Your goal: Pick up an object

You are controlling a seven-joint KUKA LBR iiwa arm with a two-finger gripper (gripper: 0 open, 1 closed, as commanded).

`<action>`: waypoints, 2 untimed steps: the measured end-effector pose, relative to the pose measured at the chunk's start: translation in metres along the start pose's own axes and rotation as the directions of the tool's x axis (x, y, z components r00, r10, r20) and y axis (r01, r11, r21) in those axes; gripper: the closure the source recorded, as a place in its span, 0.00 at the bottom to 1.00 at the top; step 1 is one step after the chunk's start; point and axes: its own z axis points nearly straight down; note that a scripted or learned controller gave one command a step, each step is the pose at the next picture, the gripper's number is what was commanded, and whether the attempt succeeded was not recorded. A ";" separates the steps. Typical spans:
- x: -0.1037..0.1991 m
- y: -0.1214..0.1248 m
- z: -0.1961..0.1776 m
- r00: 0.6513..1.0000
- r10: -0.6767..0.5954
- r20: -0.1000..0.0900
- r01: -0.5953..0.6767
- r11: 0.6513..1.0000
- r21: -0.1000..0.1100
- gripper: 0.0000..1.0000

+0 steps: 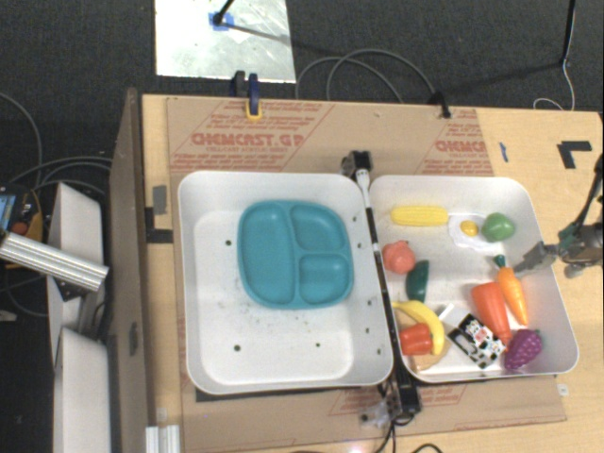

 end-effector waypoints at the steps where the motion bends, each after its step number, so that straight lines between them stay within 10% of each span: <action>1: 0.015 0.000 0.139 1.000 -0.007 -0.010 0.007 1.000 0.013 0.00; 2: 0.014 0.001 0.130 1.000 -0.003 -0.009 0.004 1.000 0.012 1.00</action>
